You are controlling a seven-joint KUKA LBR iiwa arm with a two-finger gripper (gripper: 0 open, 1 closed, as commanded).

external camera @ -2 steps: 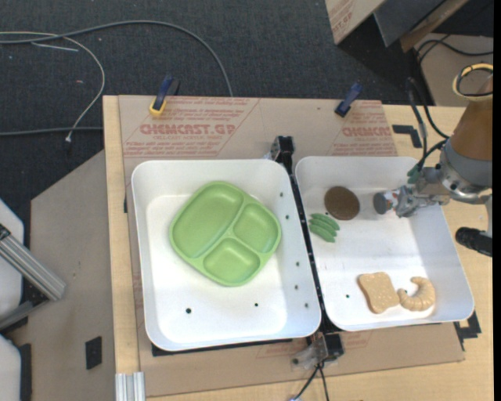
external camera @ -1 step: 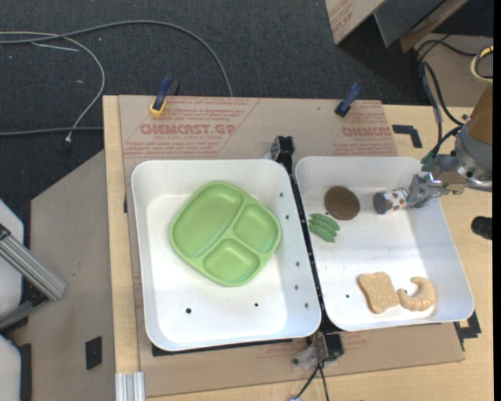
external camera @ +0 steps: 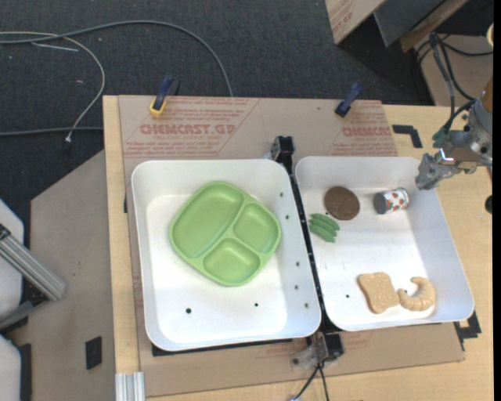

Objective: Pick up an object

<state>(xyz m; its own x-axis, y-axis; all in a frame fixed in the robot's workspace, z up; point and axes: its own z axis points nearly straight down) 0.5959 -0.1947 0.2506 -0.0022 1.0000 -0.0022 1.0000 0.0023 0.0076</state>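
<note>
The right bin [external camera: 446,235] holds several small items. A brown round cookie [external camera: 342,202] lies near its back, with a small grey and white can [external camera: 391,200] on its side just to the right. A green pea pod [external camera: 324,226] lies by the left wall. A tan toast slice [external camera: 377,291] and a tan curved shrimp-like piece [external camera: 419,296] lie at the front. My gripper [external camera: 435,169] hangs over the bin's back right corner, to the right of the can and apart from it, with nothing seen in it.
The left bin [external camera: 156,313] holds a green divided plate [external camera: 225,233]. Two clamps, one yellow and blue [external camera: 163,95] and one blue [external camera: 348,99], grip the board's back edge. A black divider [external camera: 301,235] runs between the bins. Cardboard boxes [external camera: 352,16] stand behind.
</note>
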